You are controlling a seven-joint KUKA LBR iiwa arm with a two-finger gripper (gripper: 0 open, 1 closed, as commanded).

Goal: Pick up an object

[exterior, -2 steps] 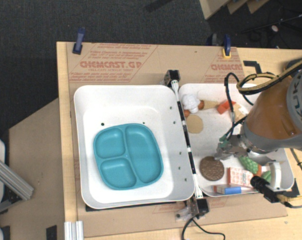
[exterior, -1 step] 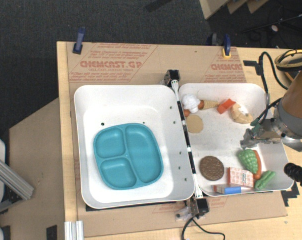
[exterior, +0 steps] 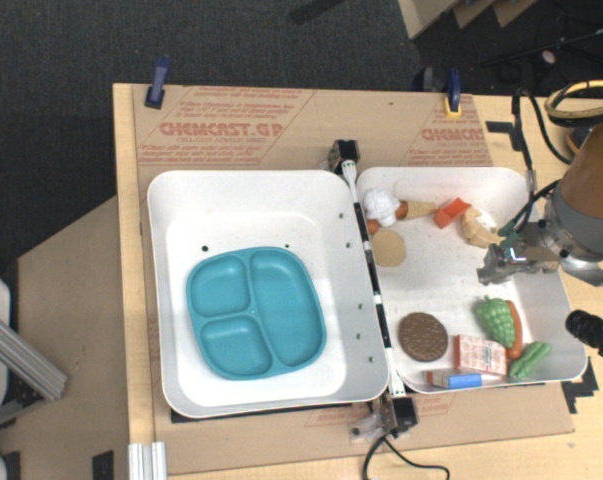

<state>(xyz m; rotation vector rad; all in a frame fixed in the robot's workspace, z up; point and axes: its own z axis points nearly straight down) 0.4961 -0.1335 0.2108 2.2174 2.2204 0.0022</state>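
My gripper (exterior: 503, 265) hangs over the right side of the right bin (exterior: 436, 184), just above a green leafy toy (exterior: 495, 319). A beige chunk (exterior: 476, 229) lies just up-left of it, next to an orange-red block (exterior: 449, 212). Further left lie a white ball-shaped piece (exterior: 380, 205) with a brown stick (exterior: 417, 209), and a tan disc (exterior: 388, 250). Near the bin's front sit a brown cookie (exterior: 422, 336), a pink-and-white box (exterior: 481, 354), a red-and-blue marker (exterior: 455, 379), an orange carrot-like piece (exterior: 517, 330) and a green pod (exterior: 529, 359).
The left bin (exterior: 171, 203) holds a teal divided plate (exterior: 255, 311). A black clip (exterior: 343, 153) joins the bins at the back. Blue (exterior: 158, 81) and yellow (exterior: 453, 95) clamps pin the cardboard-covered bench. Cables (exterior: 526, 138) run at the right.
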